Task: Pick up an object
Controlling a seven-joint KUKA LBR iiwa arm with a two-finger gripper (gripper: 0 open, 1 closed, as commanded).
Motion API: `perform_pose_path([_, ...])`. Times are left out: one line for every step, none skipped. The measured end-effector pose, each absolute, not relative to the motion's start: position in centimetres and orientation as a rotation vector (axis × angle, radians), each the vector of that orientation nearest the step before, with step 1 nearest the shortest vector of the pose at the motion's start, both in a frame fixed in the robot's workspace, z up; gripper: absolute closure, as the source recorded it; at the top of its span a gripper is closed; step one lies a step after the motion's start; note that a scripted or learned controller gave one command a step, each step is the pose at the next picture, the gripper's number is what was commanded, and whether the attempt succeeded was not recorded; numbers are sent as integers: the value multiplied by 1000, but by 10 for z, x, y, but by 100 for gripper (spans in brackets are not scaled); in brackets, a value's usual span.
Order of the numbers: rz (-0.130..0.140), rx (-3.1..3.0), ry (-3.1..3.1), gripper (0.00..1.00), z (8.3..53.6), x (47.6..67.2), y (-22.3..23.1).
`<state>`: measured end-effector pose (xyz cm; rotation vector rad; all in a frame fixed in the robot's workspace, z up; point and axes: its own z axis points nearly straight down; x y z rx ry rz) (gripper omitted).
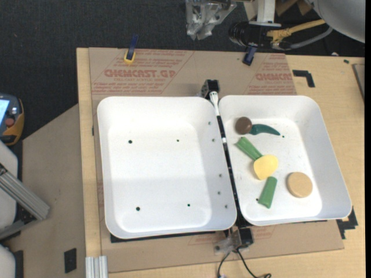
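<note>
right bin (pixel 324 126) holds six small items; gripper (pixel 202 25) state unclear

all six pieces sit in the right bin

right bin (pixel 324 126), beside the left bin (pixel 116 120): ball (pixel 243 124) at 11 o'clock, curved piece (pixel 265 130) just right of it, stick (pixel 249 149) below, disc (pixel 265 167) at centre, cylinder (pixel 268 191) at 6, round slab (pixel 300 185) at 4.
</note>
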<state>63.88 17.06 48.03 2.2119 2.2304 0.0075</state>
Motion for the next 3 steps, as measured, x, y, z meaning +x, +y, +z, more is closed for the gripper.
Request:
perform_pose_path([9,2214,2227,100,502,630,215])
perform_pose_path([11,2217,2222,100,538,626,225])
perform_pose_path([-27,2229,2226,100,282,609,224])
